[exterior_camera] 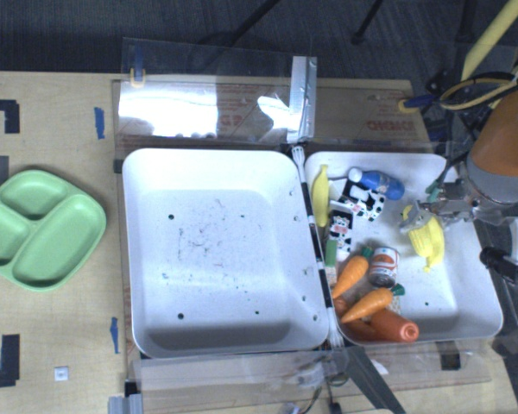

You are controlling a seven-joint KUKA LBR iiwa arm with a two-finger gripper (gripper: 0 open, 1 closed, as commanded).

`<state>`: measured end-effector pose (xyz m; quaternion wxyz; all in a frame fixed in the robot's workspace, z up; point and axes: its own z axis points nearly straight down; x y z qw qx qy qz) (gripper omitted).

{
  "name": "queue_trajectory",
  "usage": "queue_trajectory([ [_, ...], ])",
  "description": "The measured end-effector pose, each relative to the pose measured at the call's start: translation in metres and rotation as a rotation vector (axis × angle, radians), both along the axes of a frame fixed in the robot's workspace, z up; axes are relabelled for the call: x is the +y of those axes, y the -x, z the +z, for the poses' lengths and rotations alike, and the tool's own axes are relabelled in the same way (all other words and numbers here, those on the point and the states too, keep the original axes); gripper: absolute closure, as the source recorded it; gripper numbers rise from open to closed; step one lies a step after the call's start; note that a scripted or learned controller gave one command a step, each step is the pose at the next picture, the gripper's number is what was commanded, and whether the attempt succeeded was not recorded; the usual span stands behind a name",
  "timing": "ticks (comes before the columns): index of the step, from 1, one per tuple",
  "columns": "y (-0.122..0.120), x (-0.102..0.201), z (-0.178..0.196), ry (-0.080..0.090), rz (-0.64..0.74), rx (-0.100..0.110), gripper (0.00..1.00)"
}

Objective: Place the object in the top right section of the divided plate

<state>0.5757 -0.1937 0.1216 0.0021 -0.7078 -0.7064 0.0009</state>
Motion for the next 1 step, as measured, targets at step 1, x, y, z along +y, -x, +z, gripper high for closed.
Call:
queue_trajectory([
  [1, 0.0423, -0.0203, -0.0190, -0.007, 0.004, 0.003, 1.00],
])
